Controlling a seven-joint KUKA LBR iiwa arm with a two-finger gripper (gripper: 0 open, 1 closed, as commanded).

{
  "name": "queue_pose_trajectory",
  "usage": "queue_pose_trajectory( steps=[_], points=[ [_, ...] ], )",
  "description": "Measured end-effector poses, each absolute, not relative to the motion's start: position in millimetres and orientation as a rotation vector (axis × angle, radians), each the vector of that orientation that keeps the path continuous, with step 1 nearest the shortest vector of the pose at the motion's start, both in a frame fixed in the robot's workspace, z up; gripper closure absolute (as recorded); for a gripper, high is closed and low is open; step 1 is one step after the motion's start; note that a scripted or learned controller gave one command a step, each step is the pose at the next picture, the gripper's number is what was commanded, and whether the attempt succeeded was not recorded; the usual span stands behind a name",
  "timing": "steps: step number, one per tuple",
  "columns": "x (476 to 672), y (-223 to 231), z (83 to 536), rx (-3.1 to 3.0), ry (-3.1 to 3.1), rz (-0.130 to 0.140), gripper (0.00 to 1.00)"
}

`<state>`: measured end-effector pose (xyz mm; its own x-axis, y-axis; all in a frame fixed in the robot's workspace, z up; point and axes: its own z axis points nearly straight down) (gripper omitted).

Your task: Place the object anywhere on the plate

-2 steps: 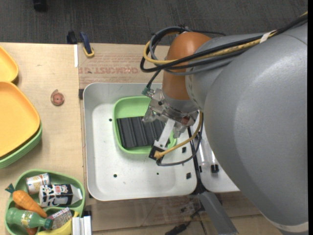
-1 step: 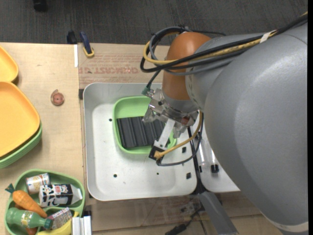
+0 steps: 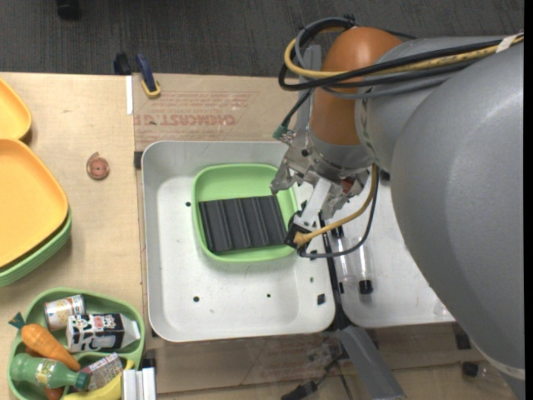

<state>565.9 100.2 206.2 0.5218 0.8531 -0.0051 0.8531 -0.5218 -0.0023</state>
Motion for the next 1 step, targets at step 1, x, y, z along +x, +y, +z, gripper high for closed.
queue_pose_trajectory(
  steps=[1],
  points=[
    [565.8, 100.5, 206.1, 2.739, 1.537, -0.009, 0.0]
  ],
)
